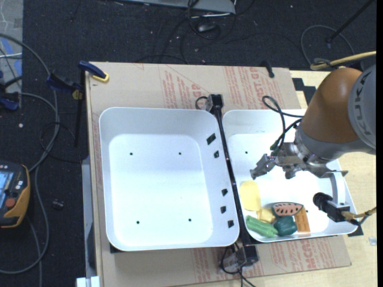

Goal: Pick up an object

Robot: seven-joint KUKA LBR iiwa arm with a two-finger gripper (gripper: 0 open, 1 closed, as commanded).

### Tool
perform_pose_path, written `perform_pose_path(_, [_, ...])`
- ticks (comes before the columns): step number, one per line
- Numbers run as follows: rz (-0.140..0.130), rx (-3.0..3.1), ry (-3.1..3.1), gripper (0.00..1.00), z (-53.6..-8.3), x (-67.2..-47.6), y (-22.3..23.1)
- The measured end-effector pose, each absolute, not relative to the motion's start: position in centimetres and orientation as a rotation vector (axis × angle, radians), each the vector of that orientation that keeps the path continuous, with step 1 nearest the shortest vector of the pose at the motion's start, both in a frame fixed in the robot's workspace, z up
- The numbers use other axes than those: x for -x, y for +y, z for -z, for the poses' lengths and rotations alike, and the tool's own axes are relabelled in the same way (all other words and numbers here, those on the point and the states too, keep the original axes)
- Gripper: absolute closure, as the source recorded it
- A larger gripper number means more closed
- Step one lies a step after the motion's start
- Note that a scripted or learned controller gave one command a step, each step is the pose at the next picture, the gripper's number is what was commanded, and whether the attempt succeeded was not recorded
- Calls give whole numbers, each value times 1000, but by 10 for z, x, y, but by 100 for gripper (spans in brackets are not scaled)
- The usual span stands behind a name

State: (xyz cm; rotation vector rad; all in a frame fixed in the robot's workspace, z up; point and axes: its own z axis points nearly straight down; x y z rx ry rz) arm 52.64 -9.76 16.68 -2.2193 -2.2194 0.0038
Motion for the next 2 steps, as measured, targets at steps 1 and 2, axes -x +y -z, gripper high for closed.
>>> perform_pose_path(1, [-5, 2219, -2218, 0, -107, -519, -97])
perform_pose_path(2, [1, 2221, -2222, 0, -89, -519, -97])
